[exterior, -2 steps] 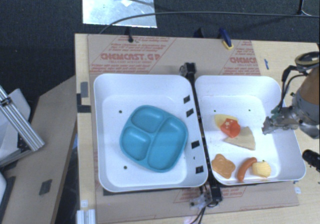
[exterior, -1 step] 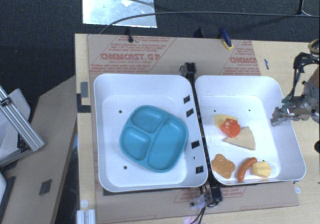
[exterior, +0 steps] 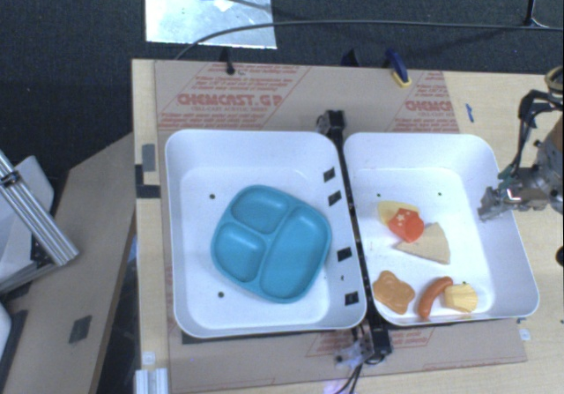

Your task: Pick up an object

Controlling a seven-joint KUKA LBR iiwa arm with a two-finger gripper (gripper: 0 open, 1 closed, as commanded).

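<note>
1. Leftmost, sat in the left bin [exterior: 189,207]: a blue divided plate [exterior: 270,242], smooth plastic, rounded corners, three compartments, lying flat and slightly turned.
2. Next, lay in the right bin [exterior: 467,163]: a cluster of toy food pieces, small and likely light.
3. Held near the bin's middle: a red tomato piece [exterior: 406,223], glossy and rounded, resting on a yellow slice [exterior: 389,208] and touching a tan wedge [exterior: 426,244], flat and matte.
4. Rested near the front wall: an orange toast-shaped piece [exterior: 393,291], then a curved sausage [exterior: 434,295] just beside a yellow cheese block [exterior: 460,298].
5. Hovered at the right bin's right rim: the gripper [exterior: 500,198], above the wall and well apart from every piece; could not tell how far open, and saw nothing in it.
6. Judged best for the grasp: pick a piece standing clear of neighbours, such as the toast-shaped one, centre over it, descend straight, close across its narrow width; avoid the stacked tomato, likely to slip.
</note>
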